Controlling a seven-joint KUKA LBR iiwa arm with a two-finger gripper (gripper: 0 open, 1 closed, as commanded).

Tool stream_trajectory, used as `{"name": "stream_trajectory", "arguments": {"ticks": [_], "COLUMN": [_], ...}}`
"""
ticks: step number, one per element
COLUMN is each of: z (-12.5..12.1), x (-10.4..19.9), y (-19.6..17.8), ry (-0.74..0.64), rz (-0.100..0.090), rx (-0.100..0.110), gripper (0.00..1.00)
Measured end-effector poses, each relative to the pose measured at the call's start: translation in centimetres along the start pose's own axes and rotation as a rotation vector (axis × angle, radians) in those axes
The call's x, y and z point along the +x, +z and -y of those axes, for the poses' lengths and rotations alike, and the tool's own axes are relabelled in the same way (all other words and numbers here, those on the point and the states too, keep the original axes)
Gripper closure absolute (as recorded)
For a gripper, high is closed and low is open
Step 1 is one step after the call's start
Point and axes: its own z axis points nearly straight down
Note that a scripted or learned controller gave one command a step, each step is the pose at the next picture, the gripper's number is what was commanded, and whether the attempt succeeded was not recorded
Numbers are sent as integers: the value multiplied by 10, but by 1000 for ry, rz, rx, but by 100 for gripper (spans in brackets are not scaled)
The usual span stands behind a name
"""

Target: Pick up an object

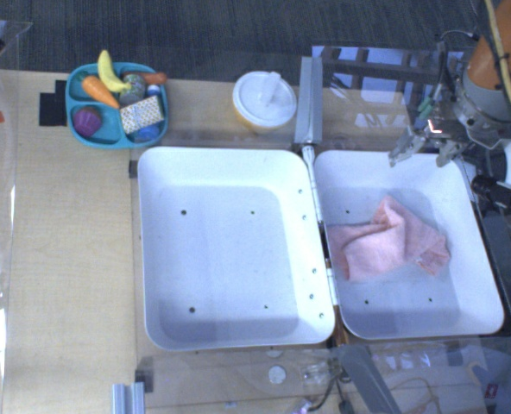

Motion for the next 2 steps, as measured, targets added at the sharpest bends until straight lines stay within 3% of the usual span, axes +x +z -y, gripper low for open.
{"name": "stream_trajectory", "arguments": {"ticks": [1,2], "z": [53,31], "x": [3,8], "y": [144,155], "ry": [-39,-165], "rz": [0,4], "rx": [2,-11], "gripper": [0,0]}}
